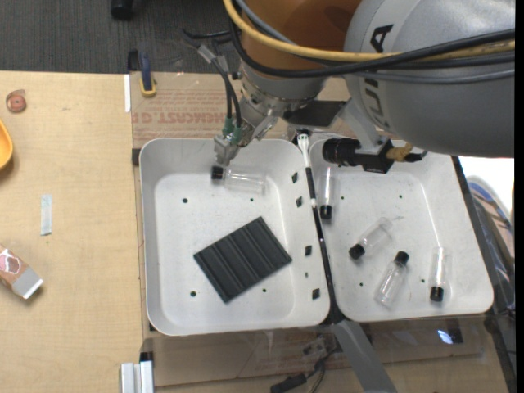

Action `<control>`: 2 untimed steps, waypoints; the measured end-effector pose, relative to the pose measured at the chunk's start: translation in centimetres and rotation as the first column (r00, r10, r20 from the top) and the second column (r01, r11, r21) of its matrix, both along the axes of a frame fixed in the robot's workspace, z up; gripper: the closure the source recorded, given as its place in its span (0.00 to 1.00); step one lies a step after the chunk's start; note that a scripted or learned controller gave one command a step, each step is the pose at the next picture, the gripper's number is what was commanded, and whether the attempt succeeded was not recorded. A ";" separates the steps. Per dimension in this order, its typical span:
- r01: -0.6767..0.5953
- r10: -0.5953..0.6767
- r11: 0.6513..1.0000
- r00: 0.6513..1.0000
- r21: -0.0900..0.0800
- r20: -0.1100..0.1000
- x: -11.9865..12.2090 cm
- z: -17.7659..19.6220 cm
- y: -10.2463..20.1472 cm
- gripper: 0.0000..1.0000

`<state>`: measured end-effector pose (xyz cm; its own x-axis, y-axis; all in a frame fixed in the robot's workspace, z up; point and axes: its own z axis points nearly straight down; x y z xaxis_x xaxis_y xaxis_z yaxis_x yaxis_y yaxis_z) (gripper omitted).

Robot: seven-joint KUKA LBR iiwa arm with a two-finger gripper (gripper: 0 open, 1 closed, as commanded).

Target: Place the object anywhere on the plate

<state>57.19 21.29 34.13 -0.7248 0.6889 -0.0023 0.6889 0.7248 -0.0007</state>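
Observation:
A black ribbed plate [243,258] lies flat in the left bin [164,301], a little right of its middle. A clear vial [240,179] with a black cap lies on its side near the bin's far wall, cap pointing left. My gripper [223,147] hangs from the upper right, with its tip directly above the vial's capped end. From this angle I cannot make out whether it touches the vial. The vial lies well behind the plate, apart from it.
The right bin [458,301] holds several more clear vials with black caps, one of them [325,191] along the divider between the bins. The arm's large grey and orange body [368,31] covers the back of both bins. Small odd items lie on the wooden bench [65,178] at left.

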 end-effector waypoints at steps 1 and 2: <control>0.001 -0.001 1.000 1.000 0.000 -0.002 -2.0 -6.5 1.0 1.00; -0.128 0.128 0.992 0.992 0.000 -0.002 -0.6 -8.8 1.1 1.00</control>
